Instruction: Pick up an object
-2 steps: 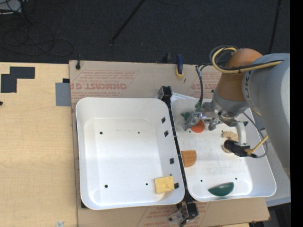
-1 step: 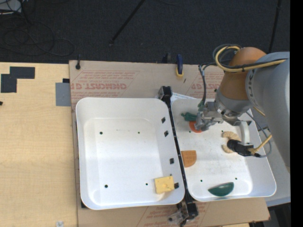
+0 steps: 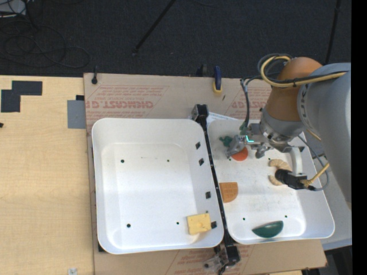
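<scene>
Camera view: arm enters from right, jaws (image 3: pixel 243 146) low in the far part of the right bin (image 3: pixel 321 225), directly over a small red object (image 3: pixel 240 154); aperture cannot be told. Same bin: orange piece (image 3: pixel 229 192) at left wall, green object (image 3: pixel 268 229) near, tan piece (image 3: pixel 279 171) right. Left bin (image 3: pixel 109 211): yellow block (image 3: pixel 198 223), near-right corner.

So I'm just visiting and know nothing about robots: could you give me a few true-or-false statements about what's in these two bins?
1. The yellow block lies in the left bin. True.
2. The dark green piece lies in the left bin. False: it is in the right bin, near its front edge.
3. The gripper is over the right bin, by a red-orange object. True.
4. The orange piece sits at the right bin's far right side. False: it lies beside the divider between the bins.
</scene>
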You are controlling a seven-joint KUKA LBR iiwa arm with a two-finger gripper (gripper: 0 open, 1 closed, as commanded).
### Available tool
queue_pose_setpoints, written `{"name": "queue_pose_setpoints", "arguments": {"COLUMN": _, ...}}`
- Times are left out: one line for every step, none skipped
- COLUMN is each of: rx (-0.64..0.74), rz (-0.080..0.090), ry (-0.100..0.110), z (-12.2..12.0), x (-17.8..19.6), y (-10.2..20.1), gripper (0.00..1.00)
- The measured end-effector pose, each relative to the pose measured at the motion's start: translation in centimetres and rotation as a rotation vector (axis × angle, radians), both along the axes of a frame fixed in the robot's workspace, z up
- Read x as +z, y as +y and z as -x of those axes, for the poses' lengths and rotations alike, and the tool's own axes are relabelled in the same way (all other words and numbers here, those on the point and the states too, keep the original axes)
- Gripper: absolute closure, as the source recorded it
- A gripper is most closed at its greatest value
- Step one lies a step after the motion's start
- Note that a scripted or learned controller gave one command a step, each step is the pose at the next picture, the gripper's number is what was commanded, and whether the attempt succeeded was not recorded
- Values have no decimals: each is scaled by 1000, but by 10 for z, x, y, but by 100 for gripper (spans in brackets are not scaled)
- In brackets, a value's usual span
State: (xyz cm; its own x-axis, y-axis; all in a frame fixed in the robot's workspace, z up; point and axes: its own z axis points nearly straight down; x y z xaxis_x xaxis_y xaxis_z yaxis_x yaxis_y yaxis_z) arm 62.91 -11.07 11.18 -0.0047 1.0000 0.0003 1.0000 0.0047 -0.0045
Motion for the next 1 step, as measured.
{"name": "queue_pose_setpoints", "arguments": {"rx": -3, "rz": 0, "ry": -3, "z": -15, "x": -12, "y": 10, "gripper": 0}}
